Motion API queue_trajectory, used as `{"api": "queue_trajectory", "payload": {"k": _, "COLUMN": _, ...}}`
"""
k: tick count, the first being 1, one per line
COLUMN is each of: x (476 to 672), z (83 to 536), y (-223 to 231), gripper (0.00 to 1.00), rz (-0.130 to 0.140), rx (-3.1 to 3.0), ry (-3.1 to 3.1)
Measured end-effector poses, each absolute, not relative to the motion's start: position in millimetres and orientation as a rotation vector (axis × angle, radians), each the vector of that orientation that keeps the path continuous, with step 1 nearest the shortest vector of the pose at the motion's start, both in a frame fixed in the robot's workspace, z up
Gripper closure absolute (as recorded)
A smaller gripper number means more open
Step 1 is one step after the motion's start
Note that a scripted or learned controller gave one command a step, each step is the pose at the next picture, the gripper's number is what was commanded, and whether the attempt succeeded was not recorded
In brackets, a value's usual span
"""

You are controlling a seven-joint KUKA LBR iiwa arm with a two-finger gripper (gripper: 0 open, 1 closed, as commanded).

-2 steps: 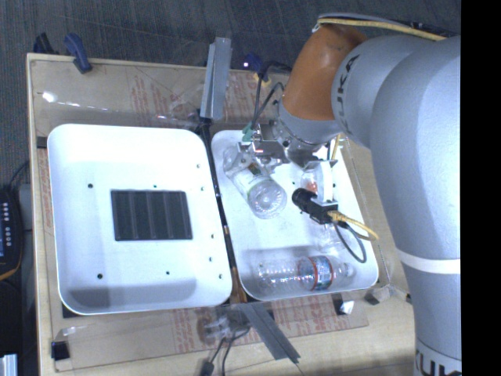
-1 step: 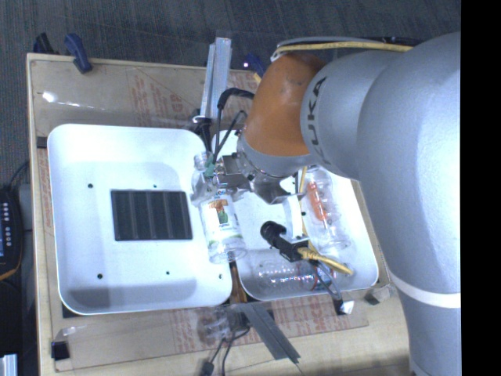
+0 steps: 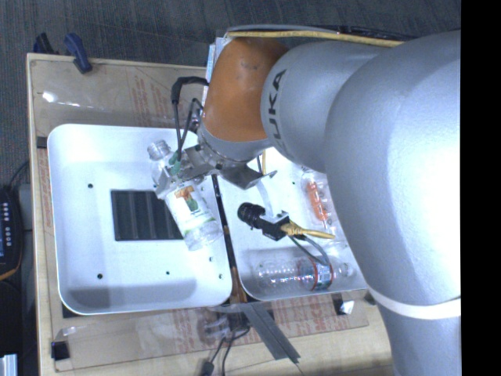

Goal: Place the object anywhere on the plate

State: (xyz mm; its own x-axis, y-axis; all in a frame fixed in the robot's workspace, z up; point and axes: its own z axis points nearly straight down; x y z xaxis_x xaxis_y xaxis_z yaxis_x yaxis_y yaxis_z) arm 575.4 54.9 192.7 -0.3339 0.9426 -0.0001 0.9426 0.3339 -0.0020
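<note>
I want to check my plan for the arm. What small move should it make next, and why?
Probably a short shift toward the view's left: the clear bottle at the gripper lies mostly beyond the right edge of the dark ribbed plate, not yet well over it.

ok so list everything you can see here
bins: 2, white, side by side on the bench
ribbed plate: 1, black, floor of the left bin
labelled bottle: 1, clear, left bin by its right wall
second bottle: 1, clear with red label, lying along the right bin's near wall
packet: 1, orange and clear, right bin
clamps: 2, blue, bench's far left corner
arm: 1, grey with orange band, from the right
gripper: 1, over the labelled bottle
</note>
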Motion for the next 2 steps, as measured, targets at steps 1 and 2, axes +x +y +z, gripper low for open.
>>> {"api": "queue_trajectory", "payload": {"k": 1, "x": 615.5, "z": 220, "y": 4, "gripper": 1.0, "rz": 0.004, "rx": -1.68, "ry": -2.653}}
{"api": "queue_trajectory", "payload": {"k": 2, "x": 554.9, "z": 242, "y": 62, "gripper": 1.0, "rz": 0.003, "rx": -1.403, "ry": -2.808}}
